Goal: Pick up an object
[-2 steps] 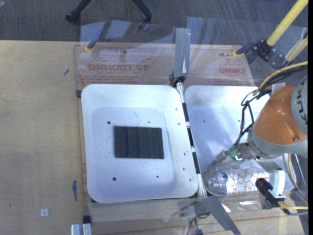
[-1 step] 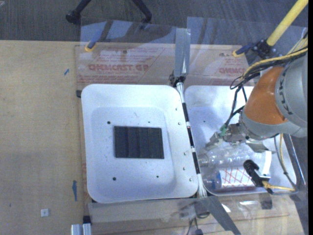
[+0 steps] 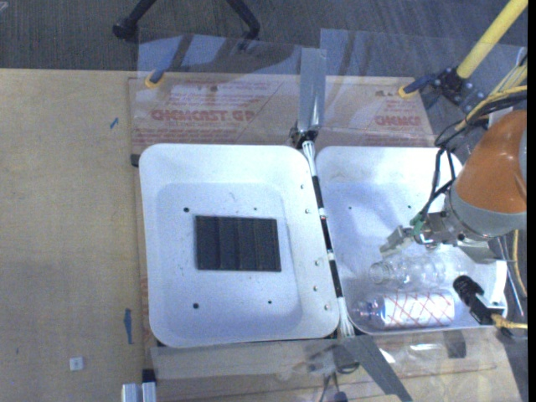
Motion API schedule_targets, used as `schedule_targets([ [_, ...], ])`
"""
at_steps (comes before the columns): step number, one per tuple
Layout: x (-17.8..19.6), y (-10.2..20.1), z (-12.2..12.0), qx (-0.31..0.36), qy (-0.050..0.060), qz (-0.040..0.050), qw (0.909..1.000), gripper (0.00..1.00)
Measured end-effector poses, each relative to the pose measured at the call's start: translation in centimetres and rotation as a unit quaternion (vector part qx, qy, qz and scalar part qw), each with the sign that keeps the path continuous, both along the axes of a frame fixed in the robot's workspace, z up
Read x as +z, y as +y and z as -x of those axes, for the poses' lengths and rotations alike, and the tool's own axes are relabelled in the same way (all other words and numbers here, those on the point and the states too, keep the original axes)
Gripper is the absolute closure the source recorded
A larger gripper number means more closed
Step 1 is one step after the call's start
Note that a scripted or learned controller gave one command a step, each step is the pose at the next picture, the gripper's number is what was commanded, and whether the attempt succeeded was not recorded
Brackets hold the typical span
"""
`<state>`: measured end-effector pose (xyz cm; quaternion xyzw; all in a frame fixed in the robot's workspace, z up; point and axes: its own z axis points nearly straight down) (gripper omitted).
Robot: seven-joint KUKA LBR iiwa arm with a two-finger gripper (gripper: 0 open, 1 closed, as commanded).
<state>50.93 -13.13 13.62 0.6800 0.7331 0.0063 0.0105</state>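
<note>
A dark grey ribbed slab (image 3: 237, 243) lies flat in the middle of the left bin (image 3: 163, 182). In the right bin (image 3: 368, 182), a clear plastic bottle with a red criss-cross label (image 3: 410, 310) lies on its side along the front wall. A second clear, crumpled bottle (image 3: 414, 270) rests just behind it. My gripper (image 3: 400, 241) reaches in from the right and hangs low over the far end of the crumpled bottle, close to it or touching it. The arm's orange band (image 3: 494, 178) sits over the bin's right side.
A metal divider strip (image 3: 322, 224) runs between the two bins. Behind the bins lie taped clear sheets (image 3: 209, 111). A yellow pole (image 3: 494, 28) and black cables (image 3: 440, 174) stand at the far right. Bare wooden bench (image 3: 67, 224) spreads to the left.
</note>
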Motion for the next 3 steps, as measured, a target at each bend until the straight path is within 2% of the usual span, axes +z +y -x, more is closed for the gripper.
schedule_targets([
  [1,-3.4,0.2,0.6,0.065,-0.026,0.0079,0.9975,0.00],
  [2,-3.9,3.4,1.3,0.106,-0.015,0.0071,0.9942,0.00],
  [3,-2.1,-0.3,-3.2,0.115,0.010,-0.0007,0.9933,0.00],
])
